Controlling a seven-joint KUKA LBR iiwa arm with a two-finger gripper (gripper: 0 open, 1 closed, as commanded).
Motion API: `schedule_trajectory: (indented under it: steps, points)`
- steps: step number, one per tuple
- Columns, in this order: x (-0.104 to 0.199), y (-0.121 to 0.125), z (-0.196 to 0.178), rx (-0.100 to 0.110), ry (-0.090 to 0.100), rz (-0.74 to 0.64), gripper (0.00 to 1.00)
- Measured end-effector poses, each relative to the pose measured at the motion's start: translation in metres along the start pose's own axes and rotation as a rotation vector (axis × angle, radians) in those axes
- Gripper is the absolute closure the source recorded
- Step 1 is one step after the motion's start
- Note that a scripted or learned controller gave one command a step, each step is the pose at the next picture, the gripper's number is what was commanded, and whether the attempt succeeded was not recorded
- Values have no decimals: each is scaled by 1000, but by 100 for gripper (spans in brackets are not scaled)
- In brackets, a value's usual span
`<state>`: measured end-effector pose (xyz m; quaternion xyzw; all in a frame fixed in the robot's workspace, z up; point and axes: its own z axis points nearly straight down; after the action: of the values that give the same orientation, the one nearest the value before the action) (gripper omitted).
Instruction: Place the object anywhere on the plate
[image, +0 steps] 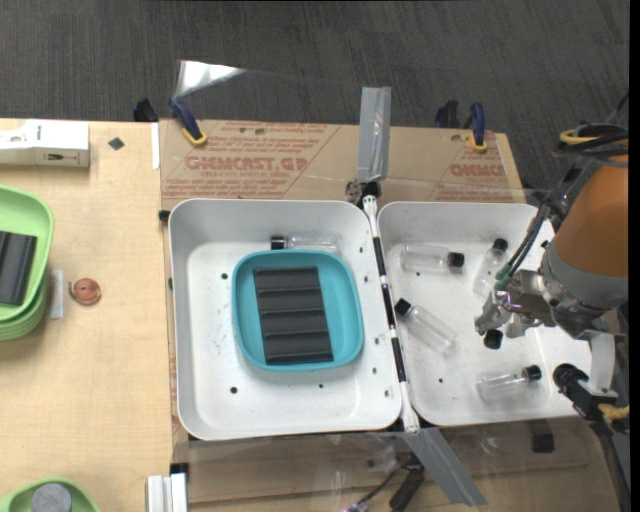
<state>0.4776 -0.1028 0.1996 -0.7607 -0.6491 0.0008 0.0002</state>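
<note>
The gripper (497, 318) sits low in the right bin (455, 215) among clear black-capped vials (431, 259); honestly can't tell its state. The teal plate (297, 308) sits in the left bin (200, 300).

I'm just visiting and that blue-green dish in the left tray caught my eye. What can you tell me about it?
The plate is a teal, rounded-square dish with a raised rim, plastic by the look of it. It lies flat in the middle of the left bin, resting on the bin's floor. A dark grey ribbed insert, with about four ridges, lies inside it and covers most of its floor. A small clear vial with a black cap lies just behind the plate, apart from it.
</note>
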Motion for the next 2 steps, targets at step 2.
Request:
schedule_trajectory:
  steps: [2]
  points:
    - [138,16,10,2,-2,-279,100]
